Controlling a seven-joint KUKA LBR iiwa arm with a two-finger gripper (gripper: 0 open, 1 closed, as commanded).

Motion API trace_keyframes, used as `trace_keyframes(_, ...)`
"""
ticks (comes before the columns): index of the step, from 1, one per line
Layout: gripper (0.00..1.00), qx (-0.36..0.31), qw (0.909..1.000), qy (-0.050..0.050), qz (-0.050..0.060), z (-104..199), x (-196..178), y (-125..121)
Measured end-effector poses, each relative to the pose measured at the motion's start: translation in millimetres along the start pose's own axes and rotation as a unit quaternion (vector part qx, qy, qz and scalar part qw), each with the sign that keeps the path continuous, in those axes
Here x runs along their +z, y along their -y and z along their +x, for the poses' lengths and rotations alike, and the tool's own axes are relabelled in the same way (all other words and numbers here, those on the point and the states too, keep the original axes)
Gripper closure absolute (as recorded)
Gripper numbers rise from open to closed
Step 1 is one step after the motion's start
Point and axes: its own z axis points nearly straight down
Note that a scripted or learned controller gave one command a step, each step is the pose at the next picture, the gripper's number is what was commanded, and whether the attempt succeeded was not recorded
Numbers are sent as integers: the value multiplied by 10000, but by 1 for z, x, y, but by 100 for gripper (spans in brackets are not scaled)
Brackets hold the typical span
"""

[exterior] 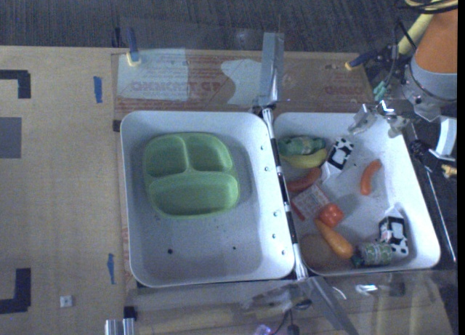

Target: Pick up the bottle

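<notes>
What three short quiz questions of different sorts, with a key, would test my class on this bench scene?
1. True or false: the green divided tray lies in the left bin.
2. Which corner of the right bin holds the bottle? A) far left B) near right C) far right
3. Fill in: the pincer hangs over the right bin's ____ edge.

Key: 1 true; 2 B; 3 far.
</notes>
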Motion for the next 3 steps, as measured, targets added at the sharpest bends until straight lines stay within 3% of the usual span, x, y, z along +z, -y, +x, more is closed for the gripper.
trace_keyframes(1, 0, 1397, 9902, 1, 10, -46, 86, -7)
trace_keyframes(2, 0, 1398, 9902, 0, 8, -46, 86, -7)
trace_keyframes(3, 0, 2031, 9791, 4, -140, 5, 112, 51)
